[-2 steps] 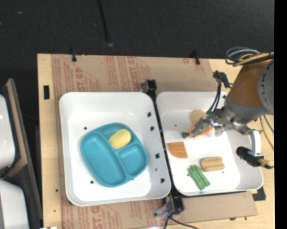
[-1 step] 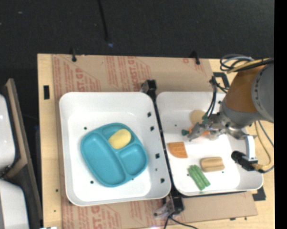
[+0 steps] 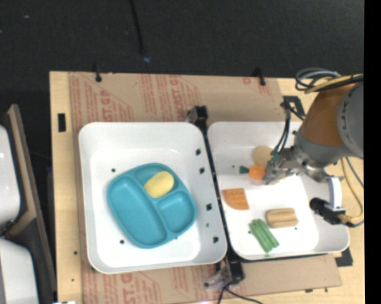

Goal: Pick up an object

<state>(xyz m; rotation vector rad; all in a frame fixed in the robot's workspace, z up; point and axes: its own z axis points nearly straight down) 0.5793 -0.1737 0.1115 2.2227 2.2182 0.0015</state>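
Left bin [image 3: 89,170]: holds a blue divided plate [image 3: 140,217], with a yellow piece [image 3: 159,183] in its upper compartment; right bin [image 3: 330,239]: holds the loose items; arm [image 3: 326,125] reaches in from the right, gripper [image 3: 271,171] low over the bin's upper middle; jaw state cannot be told. Tan block [image 3: 281,218] lies lower right; green piece [image 3: 264,235] just beside it; orange slice [image 3: 236,199] near the left wall; small orange item [image 3: 256,173] and pale round item [image 3: 261,154] crowd the gripper.
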